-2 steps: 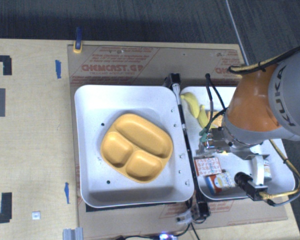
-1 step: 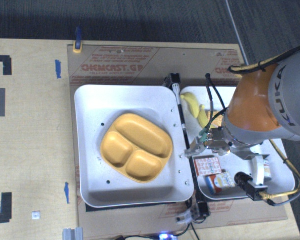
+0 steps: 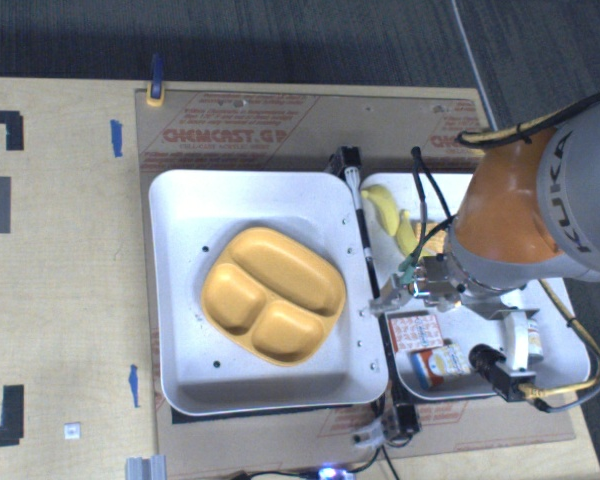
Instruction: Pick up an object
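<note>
My gripper (image 3: 417,290) hangs over the left part of the right bin (image 3: 578,356), on the grey arm with the orange band reaching in from the right. Just below it lies a small red and white carton (image 3: 417,332). Beside that carton, toward the bin's front edge, sits a red, white and blue packet (image 3: 437,366). A yellow banana (image 3: 384,211) lies at the back of the same bin, partly hidden by the arm's cables. The left bin (image 3: 180,268) holds a large yellow three-part plate (image 3: 272,294) lying face down.
The two bins meet along a narrow ridge (image 3: 368,268) right beside the gripper. Both stand on a brown cardboard sheet (image 3: 280,118) on the pale wooden bench (image 3: 60,268). Black cables (image 3: 420,183) loop over the back of the right bin.
</note>
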`<state>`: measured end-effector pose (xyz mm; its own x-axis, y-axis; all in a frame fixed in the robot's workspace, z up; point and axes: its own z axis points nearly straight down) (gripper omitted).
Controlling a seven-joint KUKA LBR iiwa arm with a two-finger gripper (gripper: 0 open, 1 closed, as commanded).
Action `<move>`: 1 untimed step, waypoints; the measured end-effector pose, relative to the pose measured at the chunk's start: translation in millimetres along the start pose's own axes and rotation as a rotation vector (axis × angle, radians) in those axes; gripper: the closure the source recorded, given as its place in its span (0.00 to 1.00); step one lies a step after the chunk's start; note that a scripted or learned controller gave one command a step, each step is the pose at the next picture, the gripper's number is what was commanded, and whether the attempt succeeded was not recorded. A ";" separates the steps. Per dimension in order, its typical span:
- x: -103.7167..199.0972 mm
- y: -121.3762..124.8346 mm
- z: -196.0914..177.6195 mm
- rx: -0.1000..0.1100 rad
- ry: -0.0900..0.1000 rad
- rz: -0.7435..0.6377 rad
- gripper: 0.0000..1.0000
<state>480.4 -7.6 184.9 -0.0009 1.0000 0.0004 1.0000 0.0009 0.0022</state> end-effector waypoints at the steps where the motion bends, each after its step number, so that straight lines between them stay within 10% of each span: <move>1: 0.0 0.0 0.0 0.000 0.000 0.000 0.00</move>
<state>480.3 -7.7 184.9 -0.0009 1.0000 0.0004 1.0000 0.0009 0.0021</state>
